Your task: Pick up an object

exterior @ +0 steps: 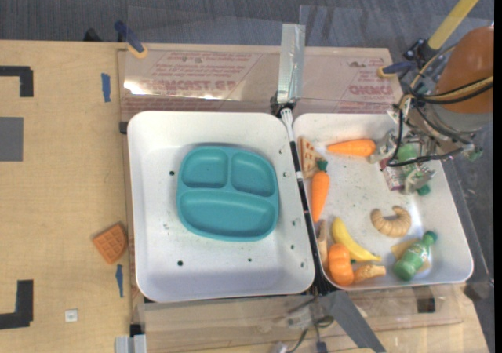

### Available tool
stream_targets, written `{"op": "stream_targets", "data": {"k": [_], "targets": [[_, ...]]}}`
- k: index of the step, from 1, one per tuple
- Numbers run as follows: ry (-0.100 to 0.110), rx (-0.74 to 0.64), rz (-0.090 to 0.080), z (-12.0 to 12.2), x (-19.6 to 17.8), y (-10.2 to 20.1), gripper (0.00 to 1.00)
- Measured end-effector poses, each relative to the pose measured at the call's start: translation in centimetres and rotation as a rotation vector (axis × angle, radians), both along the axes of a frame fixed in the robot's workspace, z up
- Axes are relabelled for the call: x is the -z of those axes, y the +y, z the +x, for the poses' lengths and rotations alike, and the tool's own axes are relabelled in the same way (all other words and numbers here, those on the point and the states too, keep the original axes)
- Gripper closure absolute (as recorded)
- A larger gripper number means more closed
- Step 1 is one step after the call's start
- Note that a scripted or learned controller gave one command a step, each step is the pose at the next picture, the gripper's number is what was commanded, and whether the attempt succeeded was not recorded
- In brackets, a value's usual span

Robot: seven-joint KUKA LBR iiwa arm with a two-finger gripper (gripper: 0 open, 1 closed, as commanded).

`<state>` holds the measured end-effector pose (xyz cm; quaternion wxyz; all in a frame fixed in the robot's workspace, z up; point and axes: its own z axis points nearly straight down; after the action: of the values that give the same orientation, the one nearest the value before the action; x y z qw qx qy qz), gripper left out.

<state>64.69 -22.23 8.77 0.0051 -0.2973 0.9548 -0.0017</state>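
We see two shallow white plastic bins side by side on the wooden bench [55, 187]. The left bin [149, 140] holds a teal three-compartment plastic tray [229, 192], lying flat near the bin's middle. The right bin [455, 249] holds the small toy foods.

The grey arm with its orange band [469, 69] reaches in from the right and hangs over the upper right corner of the right bin, trailing dark cables. Its two-finger gripper [405, 169] points down into that corner, amid wires and small green and pink parts. We cannot tell how far apart its tips stand, nor whether anything sits between them; the clutter there is too tangled and small to read.

In the right bin, an orange toy carrot [351, 147] lies crosswise just left of the gripper. A second orange carrot [319, 193] lies lengthwise along the bin's left wall. Below the gripper rests a tan curved croissant-shaped pastry [391, 221]. A yellow toy banana [351, 240] lies near the bin's lower left, touching a small orange pumpkin [340, 263]. A green toy bottle [413, 259] lies at the lower right.

Outside the bins, an orange waffle-like square [110, 242] sits on the bench left of the left bin.
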Motion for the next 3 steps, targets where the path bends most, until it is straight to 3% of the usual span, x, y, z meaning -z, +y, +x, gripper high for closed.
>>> {"op": "stream_targets", "data": {"k": [3], "targets": [[0.0, 0.055, 0.002, 0.06, -0.01, 0.49, 0.0]]}}
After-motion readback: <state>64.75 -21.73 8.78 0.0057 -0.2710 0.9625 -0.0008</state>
